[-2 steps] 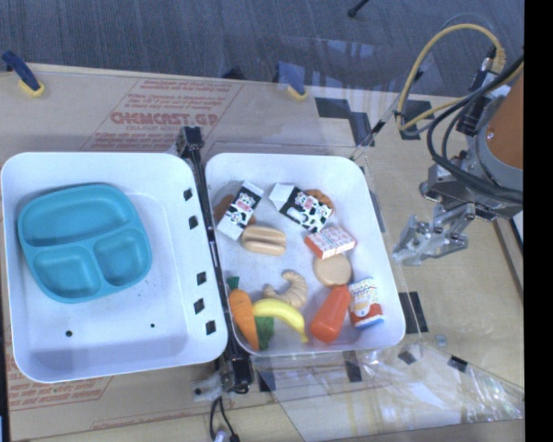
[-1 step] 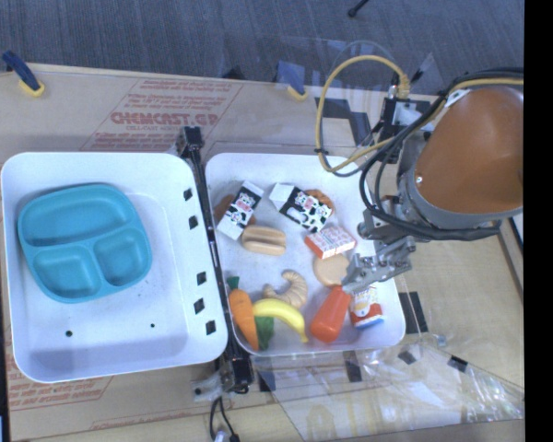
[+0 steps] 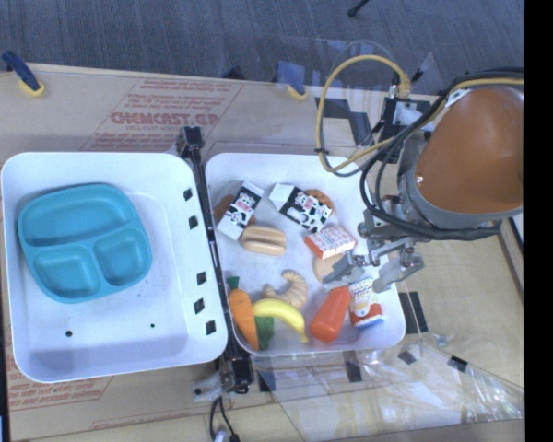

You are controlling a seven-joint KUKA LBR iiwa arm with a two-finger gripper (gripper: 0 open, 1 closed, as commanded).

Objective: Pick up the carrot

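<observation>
The carrot [image 3: 242,312] is orange with a green top and lies in the front left corner of the right bin [image 3: 394,325], beside a yellow banana [image 3: 281,315]. My gripper [image 3: 378,271] hangs over the right side of that bin, well to the right of the carrot. Its fingers [image 3: 352,269] are spread open with nothing between them. Just below the gripper stands a small white and red container [image 3: 365,304].
The right bin also holds a red pepper [image 3: 329,316], two cow-patterned cartons [image 3: 242,210] [image 3: 302,207], a bread roll [image 3: 264,238], a red and white box [image 3: 331,241] and a beige piece [image 3: 293,288]. A blue divided tray [image 3: 81,240] sits in the left bin [image 3: 120,348].
</observation>
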